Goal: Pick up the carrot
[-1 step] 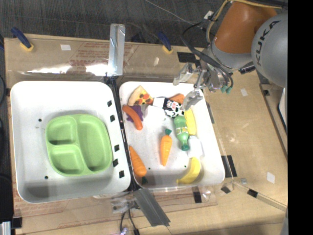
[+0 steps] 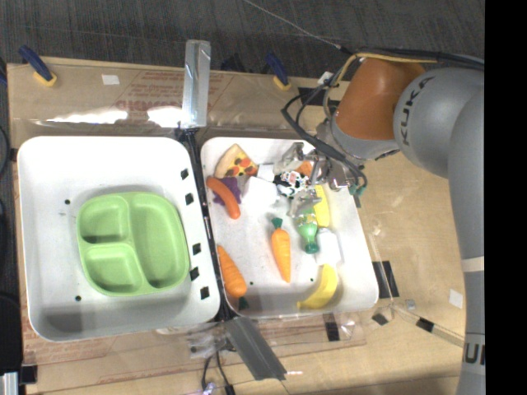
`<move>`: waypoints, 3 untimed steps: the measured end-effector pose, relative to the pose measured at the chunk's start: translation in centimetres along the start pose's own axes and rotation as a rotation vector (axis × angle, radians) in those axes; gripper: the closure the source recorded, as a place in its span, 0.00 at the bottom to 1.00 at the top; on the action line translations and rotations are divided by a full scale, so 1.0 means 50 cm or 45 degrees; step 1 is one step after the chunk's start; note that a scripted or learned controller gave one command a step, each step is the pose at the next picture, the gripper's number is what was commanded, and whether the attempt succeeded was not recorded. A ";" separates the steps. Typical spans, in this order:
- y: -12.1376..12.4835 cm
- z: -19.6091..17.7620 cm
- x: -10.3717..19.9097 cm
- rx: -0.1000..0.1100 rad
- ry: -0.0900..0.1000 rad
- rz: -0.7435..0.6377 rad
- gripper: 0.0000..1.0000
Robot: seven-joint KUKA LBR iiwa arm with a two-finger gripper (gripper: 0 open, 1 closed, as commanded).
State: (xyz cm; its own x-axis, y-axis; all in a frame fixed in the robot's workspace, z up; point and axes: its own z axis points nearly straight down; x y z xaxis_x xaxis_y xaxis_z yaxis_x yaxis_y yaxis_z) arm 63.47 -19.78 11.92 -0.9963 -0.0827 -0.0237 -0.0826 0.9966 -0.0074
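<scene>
I am reaching in from the right of the frame, and my fingers (image 2: 306, 189) are hanging over the upper right part of the right bin (image 2: 356, 276), down among a small clutter of toys. I cannot tell how they are standing, since the metal parts are blending with the things beneath them.

The carrot (image 2: 281, 252) is lying in the middle of that right bin, its green top pointing up-frame and its tip pointing down-frame, just below and left of my fingers and apart from them. A green toy (image 2: 309, 238) is sitting just right of it, and a yellow piece (image 2: 322, 211) is lying above that. A banana (image 2: 323, 289) is curving along the bin's lower right corner. A pizza slice (image 2: 235, 162) is resting at the upper left of the bin, with a red-orange sausage-like piece (image 2: 226, 197) below it, and another orange vegetable (image 2: 231, 275) is lying against the left wall.

The left bin (image 2: 41, 171) is holding a green divided tray (image 2: 132, 242), standing near its middle.
</scene>
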 end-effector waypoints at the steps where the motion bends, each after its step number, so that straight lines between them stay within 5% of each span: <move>1: 0.084 0.036 0.091 -0.004 0.007 0.145 0.00; 2: 0.126 0.049 0.257 -0.009 0.035 0.148 0.00; 3: 0.130 0.029 0.252 -0.009 0.031 0.135 1.00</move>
State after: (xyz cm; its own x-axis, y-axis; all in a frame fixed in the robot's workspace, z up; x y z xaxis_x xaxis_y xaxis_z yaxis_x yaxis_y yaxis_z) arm 50.40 -14.34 10.14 -0.9997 0.0235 0.0007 0.0235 0.9997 0.0011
